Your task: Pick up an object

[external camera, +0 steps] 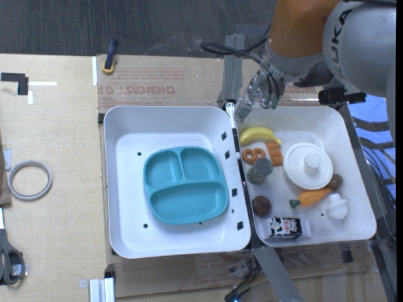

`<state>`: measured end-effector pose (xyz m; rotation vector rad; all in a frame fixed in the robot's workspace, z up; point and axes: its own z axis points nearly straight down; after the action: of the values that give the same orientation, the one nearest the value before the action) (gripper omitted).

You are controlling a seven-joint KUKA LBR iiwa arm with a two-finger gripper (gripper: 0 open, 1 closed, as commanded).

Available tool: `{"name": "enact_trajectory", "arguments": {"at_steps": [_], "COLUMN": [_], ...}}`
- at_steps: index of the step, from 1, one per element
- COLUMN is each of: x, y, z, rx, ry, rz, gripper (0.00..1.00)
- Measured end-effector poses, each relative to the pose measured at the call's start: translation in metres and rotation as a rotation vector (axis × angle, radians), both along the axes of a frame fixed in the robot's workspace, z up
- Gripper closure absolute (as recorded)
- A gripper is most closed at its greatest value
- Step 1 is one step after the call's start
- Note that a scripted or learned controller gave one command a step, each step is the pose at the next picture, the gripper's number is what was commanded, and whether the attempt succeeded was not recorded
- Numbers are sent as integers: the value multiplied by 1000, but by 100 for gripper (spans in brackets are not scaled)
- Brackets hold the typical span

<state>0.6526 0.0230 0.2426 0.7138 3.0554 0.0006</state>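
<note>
My gripper (247,106) hangs over the back left corner of the right bin (352,168), just above a yellow banana (258,134). Nothing shows between its fingers. In front of the banana lie a pretzel (254,154), an orange block (274,152), a grey disc (263,167) and a speckled green piece (256,176). A white lidded bowl (308,165) sits mid-bin, with a carrot (313,197), a brown round piece (261,204), a white lump (337,207) and a small black-and-white carton (284,227) nearer the front.
The left bin (119,168) holds a blue divided plate (186,185). On the wooden bench to the left lie a grey tape ring (28,180) and scissors (11,266). Cardboard (157,80) lies behind the bins.
</note>
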Motion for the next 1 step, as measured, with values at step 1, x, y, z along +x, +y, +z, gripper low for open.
{"name": "enact_trajectory", "arguments": {"at_steps": [1], "x": [-5], "y": [-4], "z": [12], "rx": [-1], "ry": [0], "rz": [107], "gripper": [100]}}
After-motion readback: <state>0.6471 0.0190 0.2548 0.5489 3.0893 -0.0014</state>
